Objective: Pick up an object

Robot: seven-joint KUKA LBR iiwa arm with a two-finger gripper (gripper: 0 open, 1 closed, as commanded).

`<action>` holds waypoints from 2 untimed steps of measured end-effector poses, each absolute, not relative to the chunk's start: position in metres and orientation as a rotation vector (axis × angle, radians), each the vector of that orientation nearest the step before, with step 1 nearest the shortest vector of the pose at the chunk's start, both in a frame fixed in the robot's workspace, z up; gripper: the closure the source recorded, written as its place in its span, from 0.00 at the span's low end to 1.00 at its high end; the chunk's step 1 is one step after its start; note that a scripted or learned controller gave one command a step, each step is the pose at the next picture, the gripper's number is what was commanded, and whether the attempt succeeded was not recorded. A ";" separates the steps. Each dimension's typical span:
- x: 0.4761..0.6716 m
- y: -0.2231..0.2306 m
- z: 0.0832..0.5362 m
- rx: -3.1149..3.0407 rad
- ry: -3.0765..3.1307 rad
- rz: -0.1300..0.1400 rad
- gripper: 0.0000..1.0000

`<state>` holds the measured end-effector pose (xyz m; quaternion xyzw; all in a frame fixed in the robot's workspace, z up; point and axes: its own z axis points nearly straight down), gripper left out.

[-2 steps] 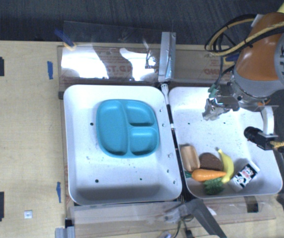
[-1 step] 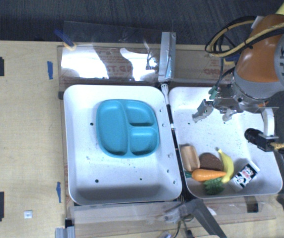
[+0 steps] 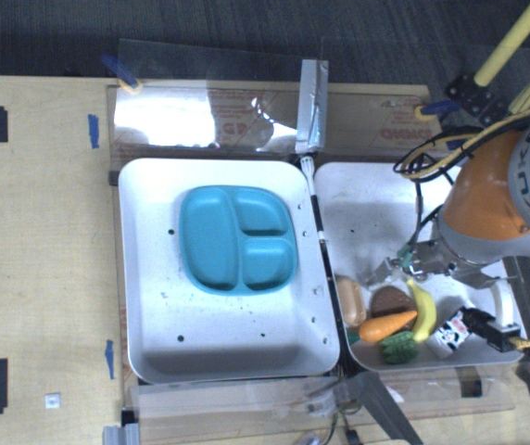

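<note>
At the near edge of the right bin, a cluster of toy food is seen: a green broccoli piece lies nearest, with a carrot just behind it and touching it. A bread roll lies left of the carrot, against the bin's left wall, and a brown round piece sits just behind the carrot. A banana is placed to the right of the brown piece, curving down toward the carrot's tip. A small black-and-white item is found right of the banana.

The tool is positioned just behind the brown piece and the banana, low over the bin; whether it is wide or narrow cannot be told, and nothing is seen between its tips.

In the left bin, beside the right bin, a blue divided plate is laid near the middle. Both bins are carried by the tabletop.
</note>
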<state>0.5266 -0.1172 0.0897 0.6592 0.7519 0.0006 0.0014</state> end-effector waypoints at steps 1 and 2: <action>0.538 -0.127 0.157 2.485 1.919 0.002 0.00; 0.489 -0.171 0.090 2.475 1.922 0.009 0.00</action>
